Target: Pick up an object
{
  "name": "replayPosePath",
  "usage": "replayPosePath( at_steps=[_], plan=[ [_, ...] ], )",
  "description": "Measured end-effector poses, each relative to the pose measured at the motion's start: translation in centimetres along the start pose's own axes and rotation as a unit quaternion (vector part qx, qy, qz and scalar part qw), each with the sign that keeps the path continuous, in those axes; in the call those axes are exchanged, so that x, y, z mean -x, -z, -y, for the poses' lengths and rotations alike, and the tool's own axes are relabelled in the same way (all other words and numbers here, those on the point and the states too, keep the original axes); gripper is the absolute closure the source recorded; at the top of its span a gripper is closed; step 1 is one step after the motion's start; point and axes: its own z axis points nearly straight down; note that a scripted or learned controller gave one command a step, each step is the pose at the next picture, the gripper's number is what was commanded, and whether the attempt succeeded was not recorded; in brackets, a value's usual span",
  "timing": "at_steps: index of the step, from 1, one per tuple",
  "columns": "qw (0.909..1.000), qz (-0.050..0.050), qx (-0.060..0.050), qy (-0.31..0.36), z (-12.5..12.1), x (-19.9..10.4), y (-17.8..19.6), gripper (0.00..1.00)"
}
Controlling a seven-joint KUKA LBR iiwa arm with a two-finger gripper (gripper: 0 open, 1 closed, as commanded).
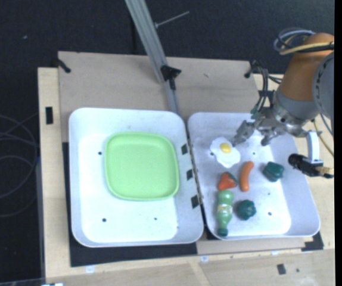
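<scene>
Over the right bin [299, 216], the gripper [255, 134] is hovering with fingers spread and nothing between them — seemingly lining up on the fried-egg toy [225, 152] lying just beside it.

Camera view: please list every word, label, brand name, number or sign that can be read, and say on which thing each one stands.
None can be read.
The green plate and both white bins bear no print.
The green bottle shows pale patches, too blurred to tell whether they are a label.
</scene>
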Motion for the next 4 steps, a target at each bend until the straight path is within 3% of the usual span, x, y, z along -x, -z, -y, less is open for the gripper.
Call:
replayPosePath(
  at_steps=[1,2,3,4],
  plan=[
    [1.0,0.0,0.001,0.0,-0.5,-0.2,-4.4,0.0],
    [1.0,0.001,0.003,0.0,-0.6,-0.2,-6.4,0.0],
    [1.0,0.001,0.004,0.0,-0.6,-0.1,-5.2,1.0],
    [1.0,0.001,0.004,0.0,-0.7,0.7,-0.5,1.0]
  ],
)
